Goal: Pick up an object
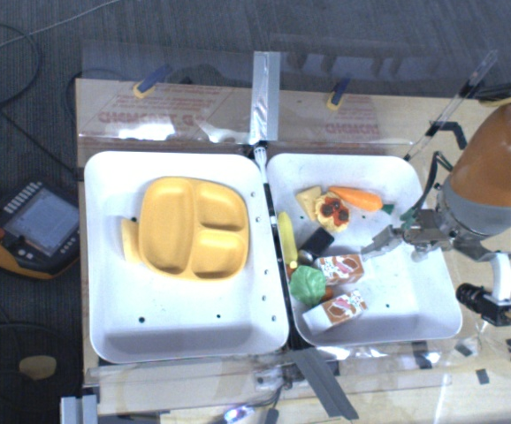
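The right bin (432, 281) holds a heap of toy food. An orange carrot (356, 198) lies at its far side beside a pizza slice (328, 208). A yellow banana (286, 238) lies along the left wall, with a black block (317, 241) and a green piece (308, 283) near it. Two small red-and-white cartons (340, 268) (344, 306) lie toward the front. My gripper (381, 238) hangs low over the bin's right half, just right of the upper carton and below the carrot, with nothing seen in it.
The left bin (105, 307) holds a yellow divided plate (192, 226). A metal divider (265, 95) stands between the bins at the back. A handheld pendant (27, 230) lies on the floor to the left. My arm's orange band (490, 166) is over the right bin's right edge.
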